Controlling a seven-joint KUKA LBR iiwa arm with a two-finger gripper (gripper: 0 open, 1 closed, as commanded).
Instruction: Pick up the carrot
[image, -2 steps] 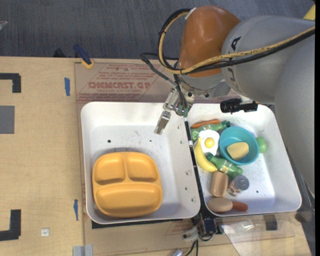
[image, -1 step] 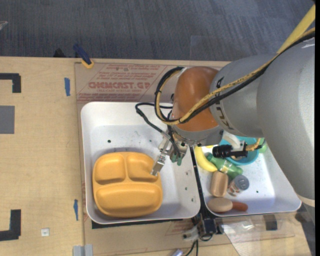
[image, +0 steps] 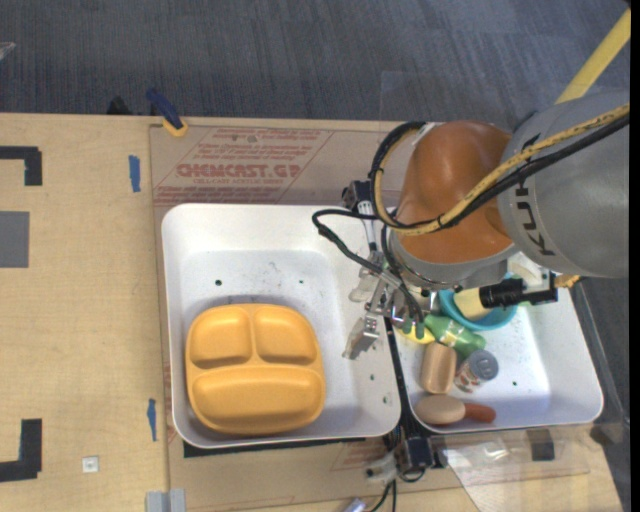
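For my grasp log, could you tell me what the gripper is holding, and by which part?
Nothing visibly: the gripper hangs over the left bin, no object seen between its fingers.

Two readable markings, one on the board and one on the arm.
You can read "CHEMCAST GP" in faded red print on the brown board (image: 245, 165) behind the bins, with smaller red lines above it too blurred to make out. On the grey arm (image: 570, 200) at your right, dark letters show, cut off: "KU".
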